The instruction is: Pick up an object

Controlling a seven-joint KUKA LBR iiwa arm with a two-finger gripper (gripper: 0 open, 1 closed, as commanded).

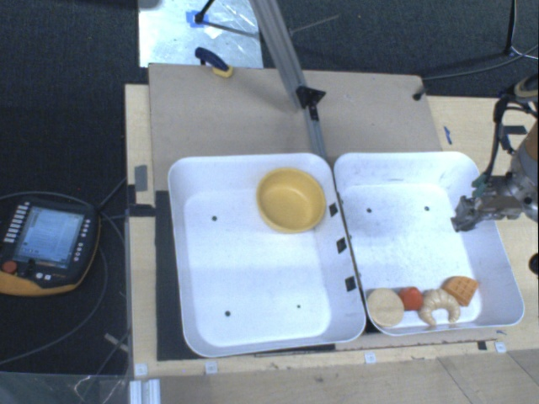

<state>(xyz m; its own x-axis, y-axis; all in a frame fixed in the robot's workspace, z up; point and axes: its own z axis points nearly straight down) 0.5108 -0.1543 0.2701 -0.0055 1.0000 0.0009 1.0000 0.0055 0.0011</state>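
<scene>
Fingers of the gripper (465, 217) are too small and dark to read as spread or pressed together. It hangs over the right bin's (396, 183) right rim, far from the food (425, 301) clustered along the near wall, likely poised for descent.

We can read no text, label, brand or number; the screen of the teach pendant (44, 247) glows, but its contents are too blurred.
</scene>
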